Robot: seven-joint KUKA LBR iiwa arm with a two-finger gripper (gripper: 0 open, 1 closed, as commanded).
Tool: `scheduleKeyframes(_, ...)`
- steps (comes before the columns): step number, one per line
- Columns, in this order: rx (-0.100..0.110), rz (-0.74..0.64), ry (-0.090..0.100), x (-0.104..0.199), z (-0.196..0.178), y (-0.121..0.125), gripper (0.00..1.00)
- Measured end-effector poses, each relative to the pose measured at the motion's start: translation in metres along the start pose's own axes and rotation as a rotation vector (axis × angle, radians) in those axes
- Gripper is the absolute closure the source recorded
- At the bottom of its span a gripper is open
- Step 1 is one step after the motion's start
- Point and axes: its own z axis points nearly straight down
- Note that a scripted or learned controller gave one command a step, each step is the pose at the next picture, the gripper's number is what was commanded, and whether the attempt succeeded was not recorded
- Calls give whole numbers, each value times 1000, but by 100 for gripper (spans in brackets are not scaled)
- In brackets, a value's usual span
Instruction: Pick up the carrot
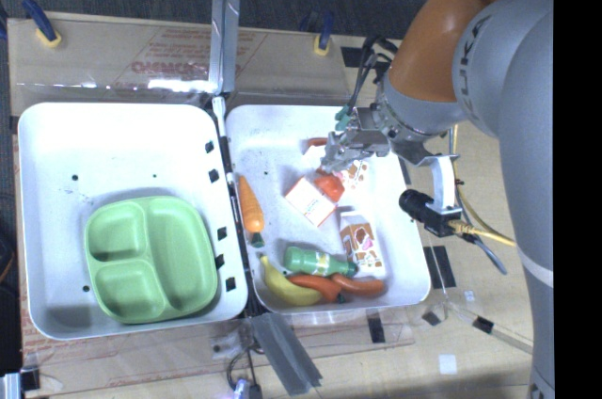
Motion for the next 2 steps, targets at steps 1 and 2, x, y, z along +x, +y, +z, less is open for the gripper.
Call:
scheduleKeyframes(1,1,-1,0,0,0,0,0)
scheduleKeyframes(2,5,8,0,70,60,-3,0)
